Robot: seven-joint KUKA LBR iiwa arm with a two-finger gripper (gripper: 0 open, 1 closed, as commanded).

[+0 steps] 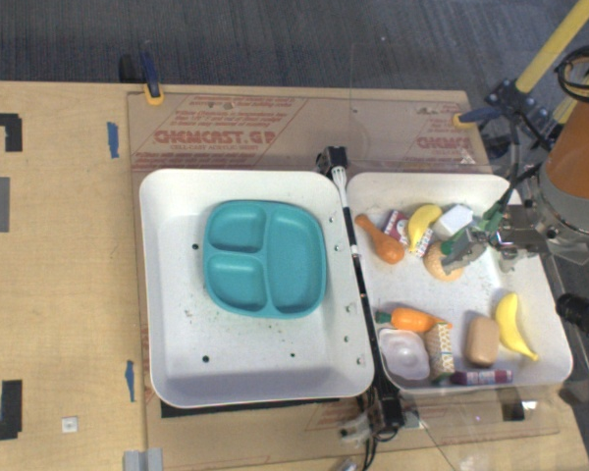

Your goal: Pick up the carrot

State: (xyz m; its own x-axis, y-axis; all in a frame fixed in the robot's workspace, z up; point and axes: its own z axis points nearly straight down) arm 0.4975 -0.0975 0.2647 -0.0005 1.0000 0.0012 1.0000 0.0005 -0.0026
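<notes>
Nearest the camera, along the right bin's (pixel 558 361) 6 o'clock wall, lay a purple marker-like stick (pixel 474 377), with a clear pinkish cup (pixel 404 354) at its 9 o'clock and a tan bread-like block (pixel 482 340) just above it. Carrot (pixel 412 319) sat just above the cup, at about 7 o'clock within the right bin, close to the wall shared with the left bin. Long axis ran almost 3-to-9 across the view; green leafy end pointed to 9 o'clock, orange body tip to 3 o'clock, toward a small patterned packet (pixel 440 340). A yellow banana (pixel 513 326) lay at 4 o'clock of the bin, near the right wall. Second orange carrot-like piece (pixel 381 240) lay at 10 o'clock, tilted, beside a dark snack packet (pixel 397 226) and another banana (pixel 423 226). Gripper (pixel 465 248) hung at about 1 o'clock of the bin, over a round doughnut-like thing (pixel 444 263), well apart from the carrot. Jaw opening: could not tell, fingers blurred into clutter. Nothing clearly seen between them. Left bin (pixel 167 263) held a teal divided plate (pixel 266 258), roughly central.
</notes>
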